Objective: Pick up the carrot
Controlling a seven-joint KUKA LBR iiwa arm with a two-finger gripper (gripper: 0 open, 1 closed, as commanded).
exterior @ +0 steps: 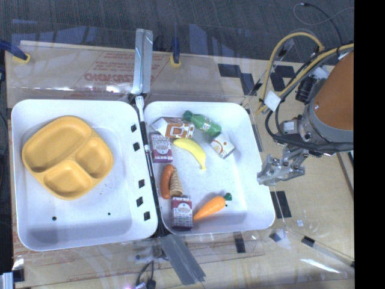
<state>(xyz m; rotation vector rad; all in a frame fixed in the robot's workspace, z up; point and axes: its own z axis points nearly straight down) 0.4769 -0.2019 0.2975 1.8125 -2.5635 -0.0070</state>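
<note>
While we scan from the left side, first up is the left bin (36,233), and sitting in its upper-left part is a yellow divided tray (67,156) with three compartments. We also spot a couple of tiny dark specks on the bin floor below the tray. A row of small black tabs runs down the seam where the two bins meet, and a grey metal bar (143,62) sticks up from the top of that seam.

Moving into the right bin (255,161), it's a lot busier. Along its left wall we see a small maroon carton (161,147), then below it a sausage-looking thing (166,180) with a little waffle cone (175,185) touching its right side, and another maroon carton (181,212) down near the bottom edge. Up top there's an orange and white box (175,127), a green bottle (202,123) lying on its side, and a small white and orange carton (222,146) to the right of it. A banana (192,151) lies just under the box.

The carrot (210,208) is in the lower middle of the right bin, lying tilted, green top pointing up-right, its tip just beside the lower maroon carton.

Further right, the gripper (278,170) hangs outside the bin, just past its right rim, over the bench. It's not pinching anything, but we honestly can't tell if it's spread or pressed together.
</note>
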